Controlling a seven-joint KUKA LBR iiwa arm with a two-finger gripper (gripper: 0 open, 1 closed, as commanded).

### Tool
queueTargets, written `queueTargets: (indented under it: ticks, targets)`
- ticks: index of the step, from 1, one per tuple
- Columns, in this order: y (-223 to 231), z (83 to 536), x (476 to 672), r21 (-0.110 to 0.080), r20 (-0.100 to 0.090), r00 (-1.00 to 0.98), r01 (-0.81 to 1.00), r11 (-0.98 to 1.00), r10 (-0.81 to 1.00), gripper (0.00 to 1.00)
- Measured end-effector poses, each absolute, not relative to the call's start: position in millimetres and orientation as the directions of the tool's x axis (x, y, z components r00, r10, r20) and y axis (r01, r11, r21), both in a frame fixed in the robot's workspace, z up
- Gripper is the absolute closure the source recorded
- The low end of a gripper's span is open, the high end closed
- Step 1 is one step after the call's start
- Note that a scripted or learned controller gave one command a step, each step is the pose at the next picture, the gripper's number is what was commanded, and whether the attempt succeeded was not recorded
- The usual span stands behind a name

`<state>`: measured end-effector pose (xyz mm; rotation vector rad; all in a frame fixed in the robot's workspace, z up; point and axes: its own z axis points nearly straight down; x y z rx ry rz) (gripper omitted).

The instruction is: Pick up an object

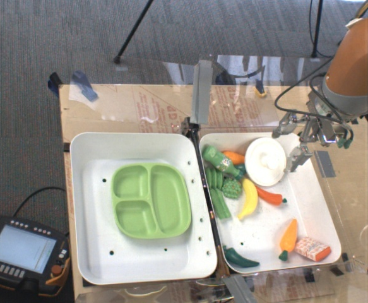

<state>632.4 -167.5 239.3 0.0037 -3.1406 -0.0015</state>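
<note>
My gripper hangs over the far right part of the right bin, just right of a white round dish. Its fingers stand open with nothing between them. In the right bin lie a yellow banana, a green bottle, an orange carrot, a red-orange pepper, green beans, a small broccoli, another orange carrot, a pink box and a dark green pepper.
The left bin holds a green divided plate. A grey upright post stands behind the wall between the bins. A teach pendant lies on the floor at lower left.
</note>
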Motion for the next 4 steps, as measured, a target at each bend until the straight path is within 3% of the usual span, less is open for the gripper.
queueTargets:
  ticks: [1, 2, 3, 4]
  targets:
    - [-131, 109, 628.5, -0.001, -0.013, -0.997, 0.072, 0.997, 0.072, 0.00]
    - [-88, 86, 612.4, 0.001, 0.002, -0.986, 0.167, 0.986, 0.167, 0.00]
    - [-85, 86, 614.3, 0.000, 0.002, -0.928, 0.372, 0.928, 0.372, 0.00]
    - [-81, 85, 601.3, -0.003, 0.004, -0.836, 0.549, 0.836, 0.549, 0.00]
